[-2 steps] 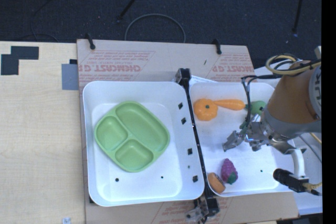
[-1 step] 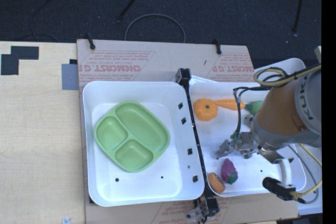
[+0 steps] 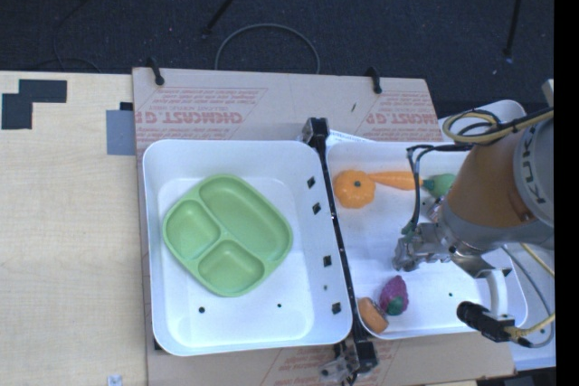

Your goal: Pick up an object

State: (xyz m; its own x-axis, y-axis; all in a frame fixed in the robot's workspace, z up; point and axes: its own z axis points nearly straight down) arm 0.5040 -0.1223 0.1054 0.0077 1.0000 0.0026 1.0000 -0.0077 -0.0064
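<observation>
The arm covers part of the right bin and the carrot's green end, and hides the jaws.

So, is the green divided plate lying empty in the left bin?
Yes, empty. The green divided plate lies flat in the left bin, and all three of its compartments show only bare green surface.
</observation>
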